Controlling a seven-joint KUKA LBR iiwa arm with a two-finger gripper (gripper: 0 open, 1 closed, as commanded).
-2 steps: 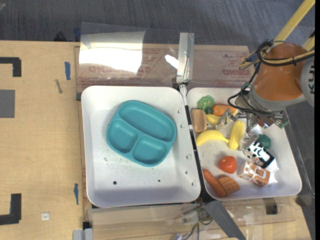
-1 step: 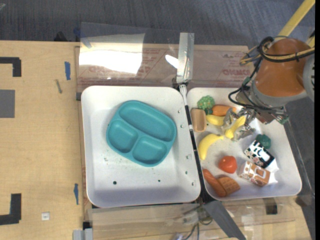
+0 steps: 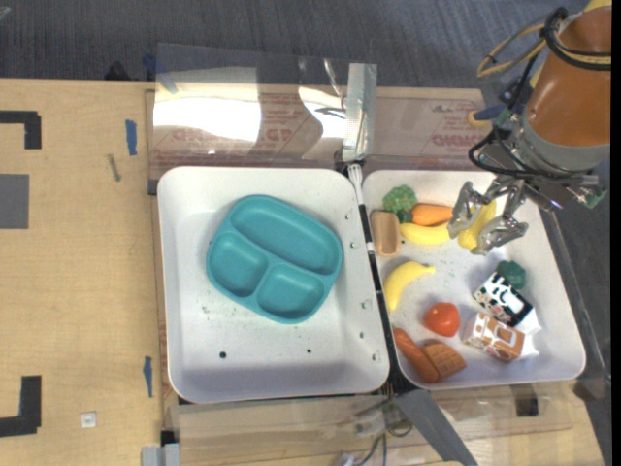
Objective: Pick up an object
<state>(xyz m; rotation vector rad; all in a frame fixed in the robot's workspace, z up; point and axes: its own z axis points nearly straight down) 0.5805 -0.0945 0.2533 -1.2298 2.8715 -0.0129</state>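
Teal divided plate [image 3: 276,257] in left bin [image 3: 184,357], end effector [image 3: 488,219] over right bin [image 3: 563,343]

The left bin [image 3: 184,357] offered bare white floor along its lower edge and down its left side, with only the teal divided plate [image 3: 275,257] taking up its middle. The right bin [image 3: 572,352] was crowded: a banana [image 3: 406,280], a tomato [image 3: 441,318] and a boxed carton [image 3: 495,336] stood near one another in its lower half, leaving narrow gaps. Its upper part was blocked by the end effector [image 3: 490,219], hanging among a carrot [image 3: 432,214] and broccoli [image 3: 399,200] near the dividing wall.
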